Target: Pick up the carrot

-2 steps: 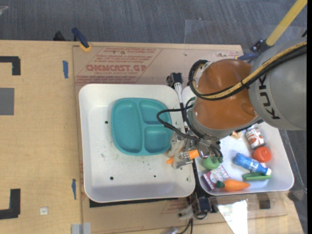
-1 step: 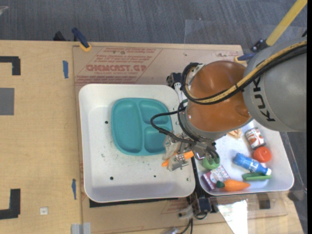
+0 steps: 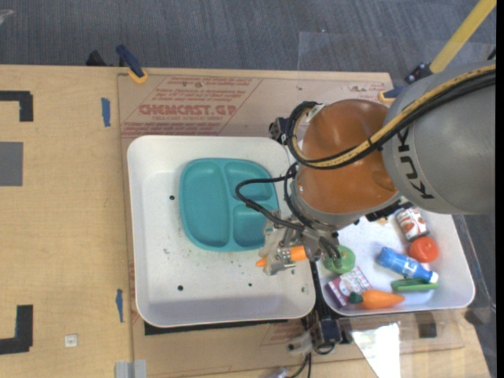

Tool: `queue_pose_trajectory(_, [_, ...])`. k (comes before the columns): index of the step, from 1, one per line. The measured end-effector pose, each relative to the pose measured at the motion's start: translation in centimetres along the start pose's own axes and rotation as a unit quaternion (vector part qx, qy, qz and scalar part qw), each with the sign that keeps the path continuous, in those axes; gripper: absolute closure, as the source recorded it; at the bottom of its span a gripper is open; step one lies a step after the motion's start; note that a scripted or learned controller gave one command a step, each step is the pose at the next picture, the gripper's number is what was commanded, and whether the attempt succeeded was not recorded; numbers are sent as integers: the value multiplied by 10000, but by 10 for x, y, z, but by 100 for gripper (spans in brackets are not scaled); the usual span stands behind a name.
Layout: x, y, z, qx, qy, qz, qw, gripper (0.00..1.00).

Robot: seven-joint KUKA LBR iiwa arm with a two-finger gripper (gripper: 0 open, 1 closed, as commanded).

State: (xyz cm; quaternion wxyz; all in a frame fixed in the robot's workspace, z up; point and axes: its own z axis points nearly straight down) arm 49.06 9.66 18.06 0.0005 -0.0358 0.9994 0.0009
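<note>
Carrot, an orange toy vegetable – clamped in the two-finger metal gripper, over the left shallow white bin's right side.
Only its orange ends show either side of the fingers – the middle is hidden, and the grey-and-orange arm covers part of the teal divided plastic tray.

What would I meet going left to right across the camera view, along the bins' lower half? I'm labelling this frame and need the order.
Teal divided plate → gripper with something orange at it → green ring → carrot → blue tube → red round toy.
</note>
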Motion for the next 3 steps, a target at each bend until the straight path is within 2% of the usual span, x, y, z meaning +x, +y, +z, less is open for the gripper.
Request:
queue_pose_trajectory(1, [-7, 55, 0, -6, -22, 1094, 9940, 100])
queue_pose_trajectory(2, [9, 17, -25, 1, -26, 2498, 9683, 100])
queue_pose_trajectory(3, [10, -34, -38, 3, -38, 1621, 9868, 100])
